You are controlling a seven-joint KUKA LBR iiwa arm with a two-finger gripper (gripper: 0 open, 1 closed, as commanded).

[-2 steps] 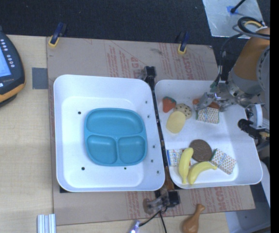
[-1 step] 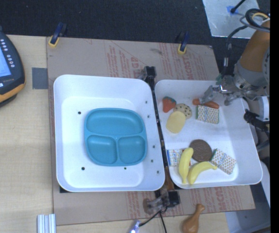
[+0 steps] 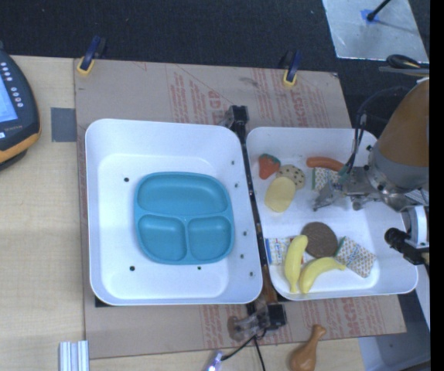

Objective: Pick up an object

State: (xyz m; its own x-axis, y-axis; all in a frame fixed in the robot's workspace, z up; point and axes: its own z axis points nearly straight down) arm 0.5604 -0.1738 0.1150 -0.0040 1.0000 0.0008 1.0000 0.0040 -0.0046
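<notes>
Over the right bin (image 3: 396,283) your gripper (image 3: 326,199) hangs low, reaching in from the right; you can't tell how its hand is set from this angle. Just beneath and around it lie your candidates: a pale yellow oval piece (image 3: 280,195) to its left, a cookie (image 3: 290,175) and a strawberry-like piece (image 3: 268,165) beyond that, and an orange sausage (image 3: 325,162) near the far wall. Closer to you sit a brown disc (image 3: 319,239), two bananas (image 3: 307,266) touching each other, and a patterned packet (image 3: 356,256). Your left bin (image 3: 106,207) carries a blue divided plate (image 3: 184,216). Nothing shows between the gripper's tips.
</notes>
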